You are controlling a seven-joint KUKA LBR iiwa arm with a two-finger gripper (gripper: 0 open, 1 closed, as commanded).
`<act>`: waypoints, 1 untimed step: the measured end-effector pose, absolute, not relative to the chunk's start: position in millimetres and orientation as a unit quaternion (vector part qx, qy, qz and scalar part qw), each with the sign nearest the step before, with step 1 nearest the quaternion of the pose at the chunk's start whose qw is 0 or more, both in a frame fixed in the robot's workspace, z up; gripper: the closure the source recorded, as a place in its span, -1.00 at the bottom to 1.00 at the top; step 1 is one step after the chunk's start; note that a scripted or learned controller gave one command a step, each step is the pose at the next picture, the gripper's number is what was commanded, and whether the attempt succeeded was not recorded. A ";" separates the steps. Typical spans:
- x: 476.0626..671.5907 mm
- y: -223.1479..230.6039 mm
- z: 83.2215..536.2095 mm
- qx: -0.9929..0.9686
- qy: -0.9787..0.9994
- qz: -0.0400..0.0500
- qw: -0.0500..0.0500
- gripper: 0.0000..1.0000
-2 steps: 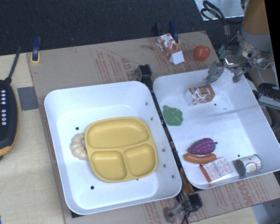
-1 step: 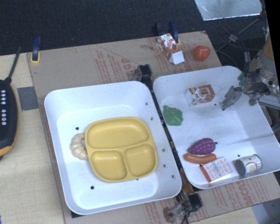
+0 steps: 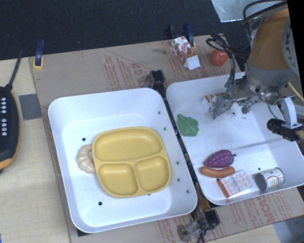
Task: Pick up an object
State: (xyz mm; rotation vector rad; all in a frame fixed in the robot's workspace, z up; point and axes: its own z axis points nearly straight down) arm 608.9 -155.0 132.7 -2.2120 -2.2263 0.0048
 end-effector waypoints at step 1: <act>653.0 -208.1 104.3 -0.703 -0.711 0.006 0.021 -1.00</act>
